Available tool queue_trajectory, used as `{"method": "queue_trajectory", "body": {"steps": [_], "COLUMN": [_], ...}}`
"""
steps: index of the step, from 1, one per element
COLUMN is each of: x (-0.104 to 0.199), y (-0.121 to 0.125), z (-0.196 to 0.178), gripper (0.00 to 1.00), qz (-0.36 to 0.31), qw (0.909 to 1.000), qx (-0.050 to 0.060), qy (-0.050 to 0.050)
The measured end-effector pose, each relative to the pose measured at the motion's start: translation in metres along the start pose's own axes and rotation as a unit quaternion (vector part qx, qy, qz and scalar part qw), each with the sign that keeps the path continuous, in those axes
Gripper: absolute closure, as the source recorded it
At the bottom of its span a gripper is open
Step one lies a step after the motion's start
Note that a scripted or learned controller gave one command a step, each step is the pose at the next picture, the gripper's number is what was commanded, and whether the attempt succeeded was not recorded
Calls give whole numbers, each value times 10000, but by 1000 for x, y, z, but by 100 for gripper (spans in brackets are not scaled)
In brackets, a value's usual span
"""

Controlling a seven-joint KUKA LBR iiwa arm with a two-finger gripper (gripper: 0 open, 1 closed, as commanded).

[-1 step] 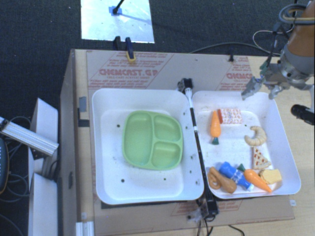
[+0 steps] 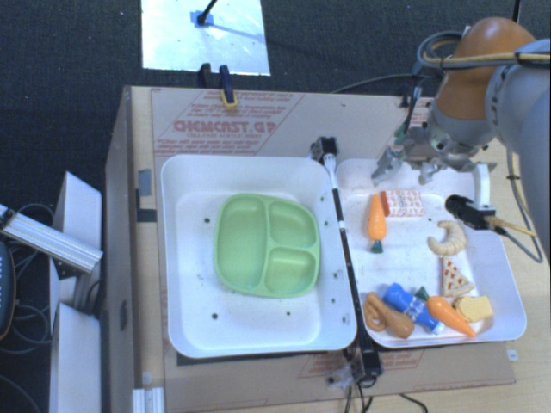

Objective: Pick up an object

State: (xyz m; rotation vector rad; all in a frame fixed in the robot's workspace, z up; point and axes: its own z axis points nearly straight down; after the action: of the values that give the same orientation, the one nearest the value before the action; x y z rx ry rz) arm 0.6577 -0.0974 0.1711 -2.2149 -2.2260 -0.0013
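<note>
The right bin point(image 2: 495, 256) has open white floor through its middle, between a carrot point(image 2: 376, 218) and red-patterned block point(image 2: 403, 203) near the far left, a croissant point(image 2: 448, 238) toward the right, and a crowded near edge holding a pretzel-like piece point(image 2: 385, 313), a blue object point(image 2: 406, 302), a second carrot point(image 2: 449, 315), a pizza slice point(image 2: 455, 277) and a cheese wedge point(image 2: 475, 307). The arm's gripper point(image 2: 405, 167) hangs over the bin's far rim, just beside the block, and a black-and-white fitting point(image 2: 469, 205) juts in over the far right side. In the left bin point(image 2: 185, 231), a green divided plate point(image 2: 265, 245) fills the centre, leaving a bare strip of floor around it.
</note>
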Motion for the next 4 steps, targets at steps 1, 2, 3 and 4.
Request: {"method": "queue_trajectory", "body": {"steps": [1,2,3,4], "x": [10,10,10,12], "y": [-23,-22,-22,-26], "z": [75,63,64,82], "gripper": [0,100,0,0], "qz": [18,20,18,24], "qw": [10000,10000,10000,10000], "qx": [-8,-23,-19,-52], "qy": [-10,-17,-15,-25]}}
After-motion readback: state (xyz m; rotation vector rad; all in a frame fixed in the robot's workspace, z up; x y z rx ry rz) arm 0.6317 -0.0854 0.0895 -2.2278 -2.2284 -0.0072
